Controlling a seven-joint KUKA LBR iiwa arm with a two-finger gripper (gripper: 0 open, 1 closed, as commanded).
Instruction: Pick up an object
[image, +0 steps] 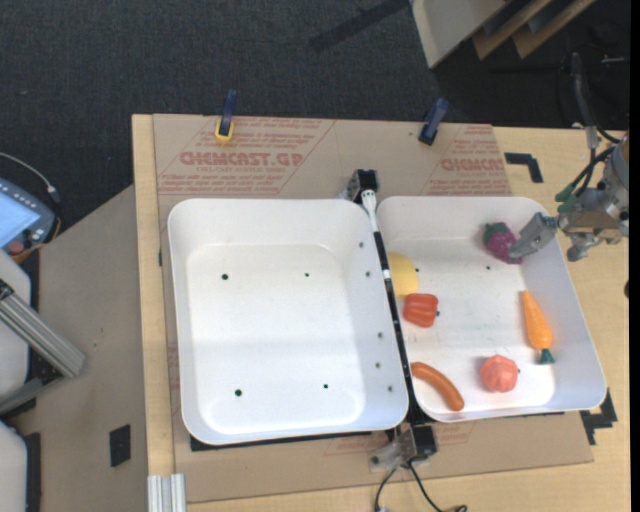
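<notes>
Gripper (540, 232) at the upper right corner of the right bin, low over the rim; one grey finger angles down toward the small purple-and-green plastic toy vegetable (499, 241), tip just beside or touching it. Cannot tell how the fingers are set, and nothing visibly sits between them.

The purple vegetable lies in the far right part of the right white shallow bin (470, 212), near the back wall. Judged: hollow moulded plastic, very light, stiff, smooth skin, likely to skid or roll away if pushed from one side. Not fragile. Best hold across its rounded middle, fingers straddling it from above rather than nudging the end.

Outward from there, other candidates in the same bin:
- orange plastic carrot (537, 319), along the right side, long and narrow; grip across the thick middle.
- pinkish-red round plastic fruit (499, 373), near front; round, would roll.
- orange-brown plastic sausage (438, 385), front left, lying slantwise.
- red plastic pepper (420, 309) and pale yellow rounded toy (402, 271), both hard against the divider, awkward for finger clearance.

Left white shallow bin (200, 300) alongside, touching the right one. Both rest on a brown cardboard sheet (300, 150) on the table.
</notes>
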